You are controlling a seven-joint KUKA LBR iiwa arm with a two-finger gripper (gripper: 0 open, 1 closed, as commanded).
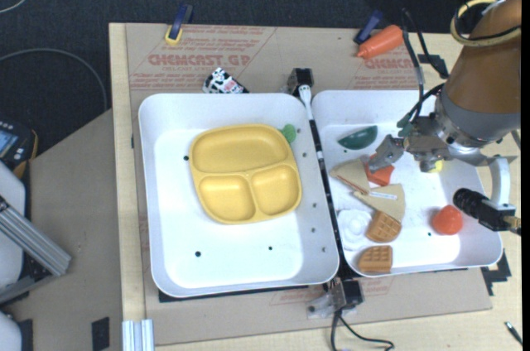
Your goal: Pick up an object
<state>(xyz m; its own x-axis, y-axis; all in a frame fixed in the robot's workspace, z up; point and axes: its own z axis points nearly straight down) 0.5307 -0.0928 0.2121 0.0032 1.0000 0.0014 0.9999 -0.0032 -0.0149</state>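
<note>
Just below the tip of the gripper (386, 155) sits a small red-orange block (379, 174), about the middle of the right white bin (431, 258). It rests at the upper edge of a pale tan wedge (352, 174). The gripper is right at the block, so close that I can't say whether they touch. From where I stand I also cannot tell whether the gripper is open or closed, or whether it has the block at all.

A second tan wedge with a white strip (385, 199) lies just beside the first, toward the front. A dark teal rounded piece (358, 138) lies farther back. Nearer the front rim, a brown waffle piece (383, 227) touches the second wedge, and a white lumpy piece (352, 223) lies beside it. Another brown waffle square (375, 259) lies right by the rim. A red-orange ball (447, 220) sits apart, to the right.

The grey arm with its orange band (489, 51) comes in from the right. The left white bin (166, 200) holds a yellow three-compartment plastic plate (244, 173), with a small green piece (288, 132) at its far right corner.
</note>
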